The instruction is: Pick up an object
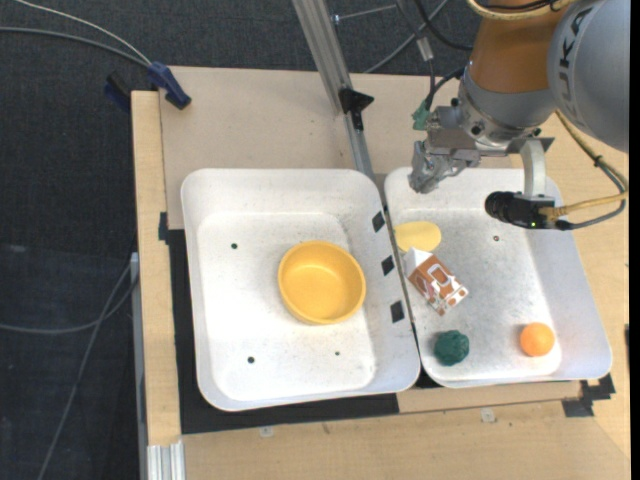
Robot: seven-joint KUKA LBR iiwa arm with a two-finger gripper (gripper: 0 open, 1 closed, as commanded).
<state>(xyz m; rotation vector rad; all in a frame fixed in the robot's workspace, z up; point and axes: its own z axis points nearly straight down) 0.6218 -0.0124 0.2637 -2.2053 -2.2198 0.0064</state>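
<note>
Bins of speckled white plastic: the left bin (215, 358) holds a smooth yellow bowl (321, 282). The right bin (580, 298) holds, well below the fingers, an orange ball (537, 340), a lumpy green object (451, 347), a printed carton (437, 282) and, nearest them, a pale yellow disc (418, 236). Gripper (428, 176) at the far rim, blurred; finger state cannot be told.

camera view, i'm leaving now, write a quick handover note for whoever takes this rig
Gripper: above the far left corner of the right bin, nothing visibly held.
Right bin: pale yellow disc, red-and-white carton, green ball, orange ball.
Left bin: yellow bowl.
Done: nothing picked yet.
Left: descend, grasp an object and lift; the disc seems nearest.
</note>
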